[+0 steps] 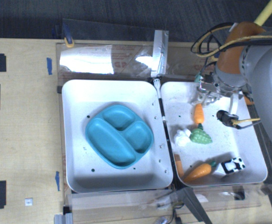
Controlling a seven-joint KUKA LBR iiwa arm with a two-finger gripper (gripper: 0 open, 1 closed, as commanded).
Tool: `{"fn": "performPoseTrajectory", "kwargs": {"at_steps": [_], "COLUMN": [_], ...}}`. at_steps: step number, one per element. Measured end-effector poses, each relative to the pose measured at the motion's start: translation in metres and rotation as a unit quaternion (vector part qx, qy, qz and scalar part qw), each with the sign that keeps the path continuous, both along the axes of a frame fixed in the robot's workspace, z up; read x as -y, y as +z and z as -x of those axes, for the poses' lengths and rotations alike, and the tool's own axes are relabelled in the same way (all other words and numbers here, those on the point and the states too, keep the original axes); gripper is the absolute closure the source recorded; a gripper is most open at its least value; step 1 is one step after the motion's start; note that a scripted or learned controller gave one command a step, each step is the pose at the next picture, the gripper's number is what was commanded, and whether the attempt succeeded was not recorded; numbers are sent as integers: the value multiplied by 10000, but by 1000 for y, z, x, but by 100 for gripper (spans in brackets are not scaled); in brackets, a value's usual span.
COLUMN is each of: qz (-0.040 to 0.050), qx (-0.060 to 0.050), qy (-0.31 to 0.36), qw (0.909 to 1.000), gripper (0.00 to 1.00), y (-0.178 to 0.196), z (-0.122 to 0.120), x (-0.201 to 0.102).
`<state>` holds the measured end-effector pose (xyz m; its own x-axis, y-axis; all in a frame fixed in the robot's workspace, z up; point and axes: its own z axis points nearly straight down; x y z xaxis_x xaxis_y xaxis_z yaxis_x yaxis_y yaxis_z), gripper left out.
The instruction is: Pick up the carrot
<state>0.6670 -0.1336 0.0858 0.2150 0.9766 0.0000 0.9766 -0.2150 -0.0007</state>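
1. The gripper (205, 97) is hanging over the far end of the right bin (259, 167), just above a small carrot (198, 114).
2. I cannot tell how the gripper is set.
3. A larger carrot (197, 171) is lying near the front wall.
4. It looks like the approach step; next comes a straight descent onto the small one.

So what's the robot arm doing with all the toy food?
The arm's end effector hangs over the right bin, just above a small carrot. A bigger carrot lies near the bin's front edge, with a green toy between them. The left bin holds a blue divided plate. Nothing looks lifted yet.
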Motion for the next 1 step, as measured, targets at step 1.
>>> {"fn": "performPoseTrajectory", "kwargs": {"at_steps": [1], "qz": [0], "qx": [51], "qy": [-256], "qw": [9997], "gripper": [100], "y": [104], "z": [20], "x": [-50]}}
